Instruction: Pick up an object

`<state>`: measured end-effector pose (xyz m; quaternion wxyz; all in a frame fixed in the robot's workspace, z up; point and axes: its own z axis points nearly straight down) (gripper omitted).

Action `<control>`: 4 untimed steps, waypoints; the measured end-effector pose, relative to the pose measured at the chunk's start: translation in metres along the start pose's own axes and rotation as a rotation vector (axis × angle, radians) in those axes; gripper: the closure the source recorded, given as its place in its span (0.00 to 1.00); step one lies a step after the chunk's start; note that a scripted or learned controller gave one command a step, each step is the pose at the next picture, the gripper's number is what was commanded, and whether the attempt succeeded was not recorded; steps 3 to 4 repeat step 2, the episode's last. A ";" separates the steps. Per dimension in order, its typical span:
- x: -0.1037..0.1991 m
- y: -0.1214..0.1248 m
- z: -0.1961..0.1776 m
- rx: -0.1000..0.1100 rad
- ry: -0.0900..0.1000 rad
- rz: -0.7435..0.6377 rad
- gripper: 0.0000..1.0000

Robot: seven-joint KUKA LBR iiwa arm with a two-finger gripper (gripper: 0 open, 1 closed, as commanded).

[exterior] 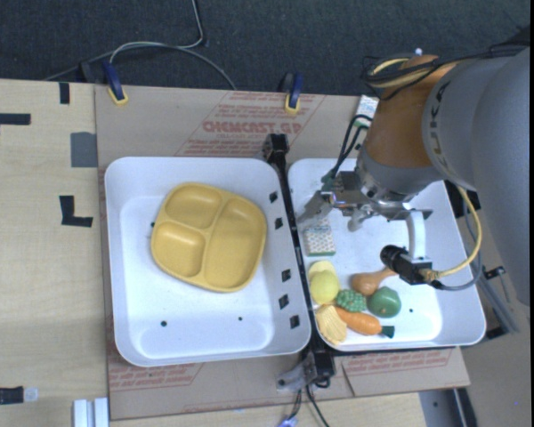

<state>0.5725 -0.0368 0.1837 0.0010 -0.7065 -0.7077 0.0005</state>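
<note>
camera view has my claw low in the right bin, fingers spread wide, holding nothing; to do this well i'd centre over one item before closing; the sponge lies just beside me at seven o'clock, the lemon beyond.

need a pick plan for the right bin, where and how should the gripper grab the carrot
Grip the carrot across its orange middle, coming straight down from above. It lies flat, pointing left-right across the bin floor, so the narrow width suits two fingers. Close front-to-back: the green vegetable crowds its rear side and the corn sits at its left end, so a slightly rightward grip near the thinner tip looks safer.
</note>
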 end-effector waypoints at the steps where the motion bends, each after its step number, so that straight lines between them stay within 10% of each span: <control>1: -0.022 0.032 0.000 -0.001 -0.001 0.001 0.00; 4: -0.009 0.042 0.000 0.000 -0.001 0.000 0.00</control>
